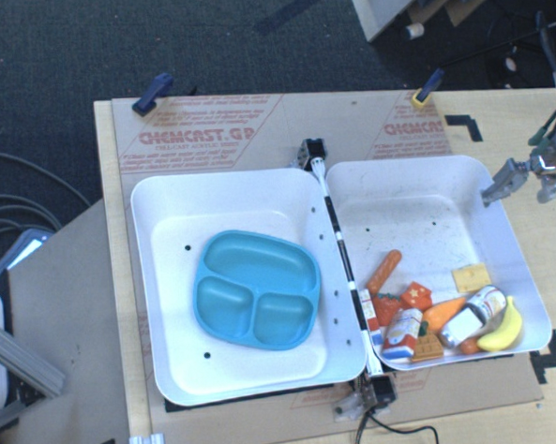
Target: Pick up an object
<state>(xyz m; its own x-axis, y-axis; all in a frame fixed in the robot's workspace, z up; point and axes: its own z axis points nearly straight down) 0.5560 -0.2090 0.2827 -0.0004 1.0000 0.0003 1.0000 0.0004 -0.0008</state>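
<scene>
Grey gripper: we see the gripper (520,178) at the far right rim of the right bin (417,184), up above the bin floor; whether its fingers stand apart or together we cannot tell, and nothing shows between them.
Progress: we judge the pick not yet made; no object is lifted, so the reach down, the closing and the lift are all left.
Candidates below the gripper: the toys lie heaped in the near corner of that bin, well apart from the tool.
Nearest pieces: a pale cheese square (471,277) lies alone; a yellow banana (506,328) curves along the near rim, touching a white bottle (473,315).
Further out: an orange carrot (384,271) lies slanted and apart from the heap, which we think makes it the easier grasp.
Beyond: a blue divided plate (256,290) sits in the left bin (168,270).
</scene>
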